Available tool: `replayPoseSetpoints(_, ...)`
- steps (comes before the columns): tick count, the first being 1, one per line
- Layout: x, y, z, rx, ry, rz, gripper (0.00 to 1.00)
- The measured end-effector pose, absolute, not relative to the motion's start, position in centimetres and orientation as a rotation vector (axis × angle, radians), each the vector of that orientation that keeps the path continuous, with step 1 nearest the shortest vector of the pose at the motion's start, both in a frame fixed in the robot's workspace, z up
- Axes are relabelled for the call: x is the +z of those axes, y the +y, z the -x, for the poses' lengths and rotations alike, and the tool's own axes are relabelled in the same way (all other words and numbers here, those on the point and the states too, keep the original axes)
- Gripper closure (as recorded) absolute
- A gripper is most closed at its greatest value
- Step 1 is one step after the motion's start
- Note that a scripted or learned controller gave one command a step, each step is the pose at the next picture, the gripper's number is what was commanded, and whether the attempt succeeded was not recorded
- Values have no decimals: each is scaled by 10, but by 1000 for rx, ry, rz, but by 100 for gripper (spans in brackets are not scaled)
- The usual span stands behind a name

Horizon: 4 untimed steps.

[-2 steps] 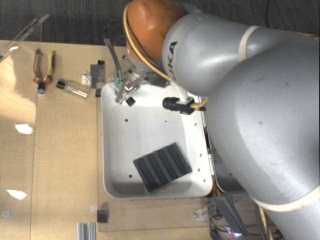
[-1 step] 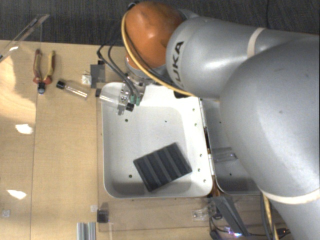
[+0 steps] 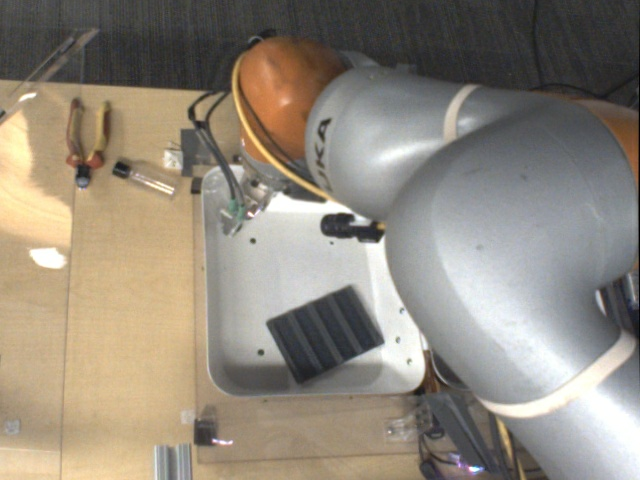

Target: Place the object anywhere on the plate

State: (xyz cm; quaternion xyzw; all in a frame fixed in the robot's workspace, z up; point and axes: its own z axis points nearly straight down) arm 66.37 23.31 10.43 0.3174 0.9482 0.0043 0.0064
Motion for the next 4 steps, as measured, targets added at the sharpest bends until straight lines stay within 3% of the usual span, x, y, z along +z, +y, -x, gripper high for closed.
replayPoseSetpoints(1, 118, 234, -666, 22, 2962, -990, 100)
replayPoseSetpoints(2, 92, 221, -630, 13, 3095, -436, 100)
replayPoseSetpoints(3, 166, 236, -650, 9, 3131, 47, 100)
replayPoseSetpoints(4, 240, 236, -670, 7, 3128, 127, 100)
